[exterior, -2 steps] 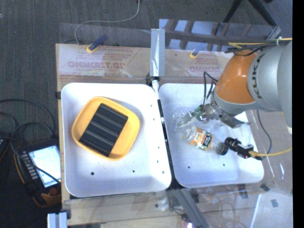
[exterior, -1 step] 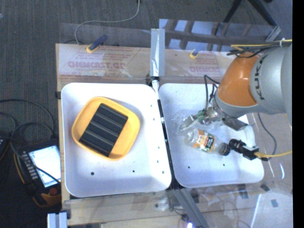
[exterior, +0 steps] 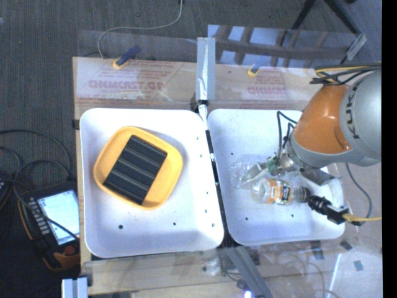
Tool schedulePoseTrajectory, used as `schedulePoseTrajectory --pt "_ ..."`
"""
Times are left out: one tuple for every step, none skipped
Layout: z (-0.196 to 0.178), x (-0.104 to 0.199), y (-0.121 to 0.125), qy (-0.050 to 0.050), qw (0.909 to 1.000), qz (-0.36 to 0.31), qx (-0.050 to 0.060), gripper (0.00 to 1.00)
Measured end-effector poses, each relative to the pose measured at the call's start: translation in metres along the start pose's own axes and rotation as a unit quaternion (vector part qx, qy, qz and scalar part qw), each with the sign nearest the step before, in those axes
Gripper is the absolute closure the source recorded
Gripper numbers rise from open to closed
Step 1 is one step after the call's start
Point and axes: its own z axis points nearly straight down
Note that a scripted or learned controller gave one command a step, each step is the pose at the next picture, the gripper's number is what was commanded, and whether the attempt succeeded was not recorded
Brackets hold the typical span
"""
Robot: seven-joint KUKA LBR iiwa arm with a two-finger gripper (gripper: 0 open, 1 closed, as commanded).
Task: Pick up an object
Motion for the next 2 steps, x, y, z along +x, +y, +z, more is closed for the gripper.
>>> schedulePoseTrajectory --pt "0.0006 -0.0152 -0.0238 0.011 0.9999 -0.001 -0.002 0.00" --pt "-0.0051 -0.0109 -0.0272 0.014 0.9996 0.021 0.014 0.00"
